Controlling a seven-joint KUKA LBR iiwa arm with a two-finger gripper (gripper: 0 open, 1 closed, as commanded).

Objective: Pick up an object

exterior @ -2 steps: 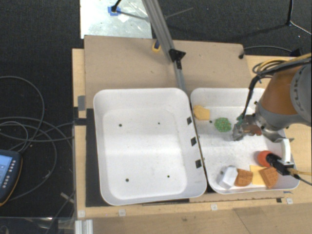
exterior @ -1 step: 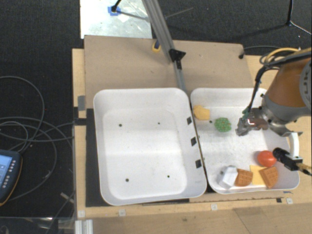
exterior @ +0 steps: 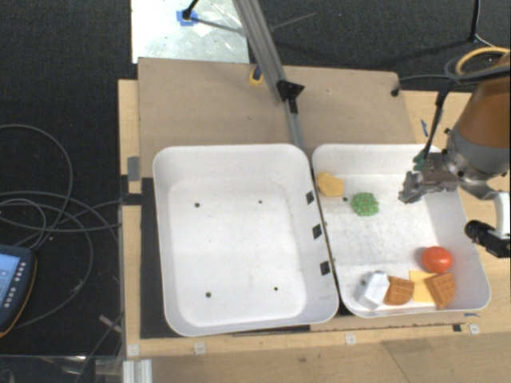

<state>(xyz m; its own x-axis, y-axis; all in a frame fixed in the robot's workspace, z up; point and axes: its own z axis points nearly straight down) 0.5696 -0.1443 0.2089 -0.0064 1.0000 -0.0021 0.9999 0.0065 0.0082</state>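
Observation:
The right bin holds a yellow lump by its left wall and a green bumpy ball just right of it. A red tomato-like ball lies near the right wall. Along the front wall sit a white-grey object, two brown waffle-like pieces and a yellow slab. My gripper hangs over the bin's far right part, to the right of the green ball and apart from it. Nothing shows between its dark fingers.
The left bin stands against the right one, joined by black clips. A slanted metal pole rises behind the bins. Cables and a handheld pendant lie off the bench at left.

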